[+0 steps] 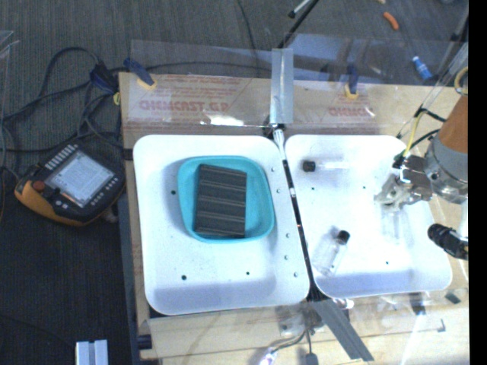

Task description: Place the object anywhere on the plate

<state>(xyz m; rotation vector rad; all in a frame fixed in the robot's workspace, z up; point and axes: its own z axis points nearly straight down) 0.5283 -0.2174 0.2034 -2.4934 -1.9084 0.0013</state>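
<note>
A teal plate [262,204] lies in the left bin [160,272]. A dark grey ribbed block [221,201] rests flat on the plate, covering its middle. My gripper [396,194] hangs over the right side of the right bin [365,276], far from the plate. Two clear vials with black caps lie in the right bin. One vial [323,163] is near the bin's back left corner. The other vial [330,250] sits toward the front left, left of and below the gripper. I see nothing held in the gripper.
A metal divider [292,204] separates the two bins. The arm's orange band [459,128] comes in at the right edge. A handheld pendant [72,183] and cables lie on the floor to the left of the bench.
</note>
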